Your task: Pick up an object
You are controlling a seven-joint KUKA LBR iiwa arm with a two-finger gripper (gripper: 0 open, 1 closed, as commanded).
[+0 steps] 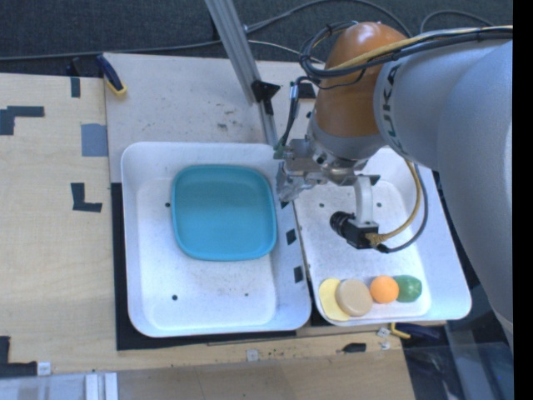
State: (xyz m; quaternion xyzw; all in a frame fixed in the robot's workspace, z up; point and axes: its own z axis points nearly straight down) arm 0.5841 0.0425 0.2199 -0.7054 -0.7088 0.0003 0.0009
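Note:
A teal square plate [223,212] lies flat in the left bin [150,307]. Along the front edge of the right bin [441,282] sit a yellow disc [329,298], a tan round piece [354,297], an orange ball [384,289] and a green piece [409,287], all in a row. My gripper [287,186] hangs low over the divider between the two bins, right at the plate's right edge. The arm's orange band and grey wrist hide most of the right bin's back half.
A black fitting with a yellow-tipped cable [356,230] hangs from the wrist over the right bin. A slanted metal pole [241,48] rises behind the bins. The bare bench with tape marks [50,165] stretches to the left.

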